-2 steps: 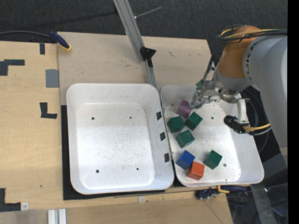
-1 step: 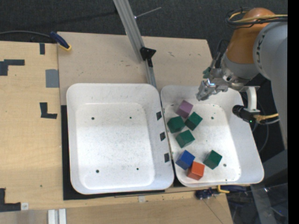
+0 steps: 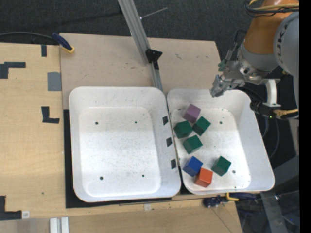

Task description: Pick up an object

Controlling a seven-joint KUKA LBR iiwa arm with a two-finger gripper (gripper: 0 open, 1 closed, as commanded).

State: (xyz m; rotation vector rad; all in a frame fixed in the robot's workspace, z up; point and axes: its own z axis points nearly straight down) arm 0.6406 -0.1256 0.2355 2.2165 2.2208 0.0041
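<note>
The wooden tabletop (image 3: 107,62) carries two white bins side by side. The left bin (image 3: 119,142) sits next to the right bin (image 3: 245,144), their rims touching along the middle. In the right bin lie seven cubes. Toward its far left part, a purple cube (image 3: 192,113) touches a cluster of three green cubes (image 3: 192,132). Nearer the front rim, a blue cube (image 3: 193,165) sits just beside an orange cube (image 3: 204,177), and a fourth green cube (image 3: 221,165) lies a little to their right, apart from them. The hand (image 3: 217,90) hangs over the far rim of the right bin, well apart from every cube and with nothing in it; how far it is open I cannot tell.
</note>
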